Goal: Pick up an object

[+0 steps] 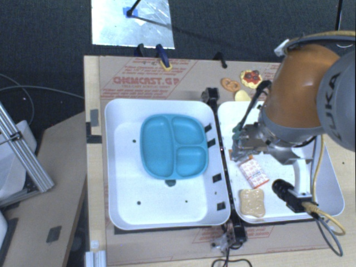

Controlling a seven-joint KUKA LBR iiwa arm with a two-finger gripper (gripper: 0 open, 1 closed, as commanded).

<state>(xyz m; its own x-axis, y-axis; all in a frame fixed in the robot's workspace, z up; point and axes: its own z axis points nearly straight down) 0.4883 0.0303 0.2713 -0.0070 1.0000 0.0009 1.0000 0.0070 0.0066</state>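
two bins, one arm down in the right-hand one

two white bins sit side by side on the tabletop (139, 74), and i'll place everything against the divider between them (222, 160). just right of that divider, in the right bin (334, 196), the hand (243, 146) is lowered close above a small red-and-white packet (254, 173). a toast-like slice (252, 202) lies a bit further toward the near rim, also close to the divider. left of the divider, the left bin (122, 204) carries a blue sectioned plate (172, 146), well apart from the arm.

my read is that this is the reach-and-descend step: the hand is over its target area but i see nothing pinched in it. whether it is spread or pressed together i cannot tell, since the wrist and its clutter sit on top. the next move would call for settling squarely over the packet, which lies flat and thin, so a clean bite on its edges looks tricky.

the big orange-banded arm (303, 93) hides much of the right bin's far half. beyond the bins, small toy foods (251, 78) lie on the cardboard, partly cut off by the arm and hard to name.
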